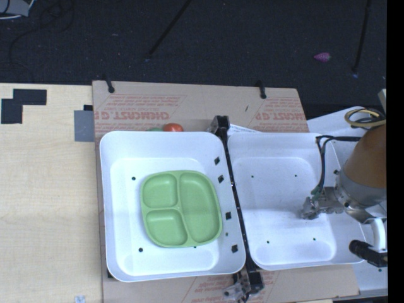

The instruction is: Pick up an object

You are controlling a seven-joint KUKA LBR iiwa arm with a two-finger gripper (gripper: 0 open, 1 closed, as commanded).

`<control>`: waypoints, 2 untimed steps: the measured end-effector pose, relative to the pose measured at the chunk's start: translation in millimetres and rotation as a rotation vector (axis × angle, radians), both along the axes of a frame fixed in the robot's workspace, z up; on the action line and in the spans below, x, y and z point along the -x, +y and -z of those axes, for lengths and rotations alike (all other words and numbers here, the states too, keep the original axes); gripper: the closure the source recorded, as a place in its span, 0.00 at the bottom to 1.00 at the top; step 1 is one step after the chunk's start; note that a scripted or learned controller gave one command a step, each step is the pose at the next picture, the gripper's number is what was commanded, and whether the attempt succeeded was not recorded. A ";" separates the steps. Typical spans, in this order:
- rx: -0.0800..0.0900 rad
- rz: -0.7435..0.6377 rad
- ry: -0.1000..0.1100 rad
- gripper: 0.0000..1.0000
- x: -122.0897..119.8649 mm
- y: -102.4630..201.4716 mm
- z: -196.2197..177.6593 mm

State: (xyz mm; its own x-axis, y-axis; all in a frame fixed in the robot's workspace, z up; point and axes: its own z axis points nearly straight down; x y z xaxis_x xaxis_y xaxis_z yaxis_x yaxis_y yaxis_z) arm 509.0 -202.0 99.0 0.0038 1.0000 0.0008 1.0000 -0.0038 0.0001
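Observation:
A light green divided plate [181, 208] with three compartments lies flat in the middle of the left bin [120, 169]. My gripper [310, 209] reaches in from the right and hangs low over the right part of the right bin [278, 163], far from the plate. Its grey wrist with the orange band [372, 160] covers the bin's right edge. A small red and green object [169, 129] sits just behind the left bin's back rim, on the cardboard.
The two white bins stand side by side on a cardboard sheet [196, 109], joined by a black divider clip strip [228, 194]. A pale wooden bench top [44, 201] stretches to the left. Cables trail from the arm at the right.

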 end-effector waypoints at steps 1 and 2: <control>0.002 -0.006 -0.003 1.00 0.9 -4.5 -62.5; 0.002 -0.005 -0.002 1.00 0.1 -5.2 -104.9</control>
State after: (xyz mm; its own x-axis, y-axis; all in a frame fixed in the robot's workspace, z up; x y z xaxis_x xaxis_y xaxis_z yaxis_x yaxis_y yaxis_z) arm 508.9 -207.1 203.9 -0.0009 1.0000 -0.0007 1.0000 0.0009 0.0020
